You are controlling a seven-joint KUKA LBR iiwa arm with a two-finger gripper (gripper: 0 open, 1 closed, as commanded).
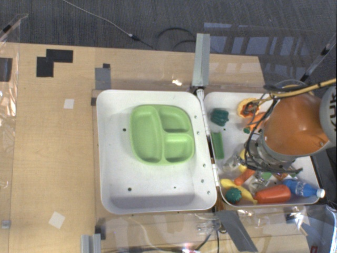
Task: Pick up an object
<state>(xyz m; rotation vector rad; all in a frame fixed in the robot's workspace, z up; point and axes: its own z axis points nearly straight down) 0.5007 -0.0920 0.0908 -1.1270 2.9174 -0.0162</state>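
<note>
Closest along the bench's near edge is the front wall of the right bin (pixel 263 205). A cluster of small objects lies against that wall: a dark green ball (pixel 233 195) at the near left corner, touching a yellow banana-shaped toy (pixel 229 183), then a red-orange toy (pixel 273 194) and a blue bottle (pixel 301 188) lying on its side toward the near right corner.

Just behind this cluster the gripper (pixel 256 176) hangs low over the pile under the grey wrist. Clutter and cables hide it, so I cannot tell whether it is apart or together, and nothing can be seen clamped in it. Above it the arm's orange band (pixel 294 125) covers much of the bin's right half.

Along the bin's left wall a flat green bar (pixel 217 145) lies lengthwise. Farther back sits a dark green toy (pixel 219 116), and an orange-and-yellow toy (pixel 246 108) lies near the far wall.

The left bin (pixel 110 157) stands beside the right one. It holds a light green divided tray (pixel 160 134) near its centre.

At the bench's far left corner are black square marks (pixel 52 61), and a grey metal post (pixel 200 62) stands at the far edge between the bins.
</note>
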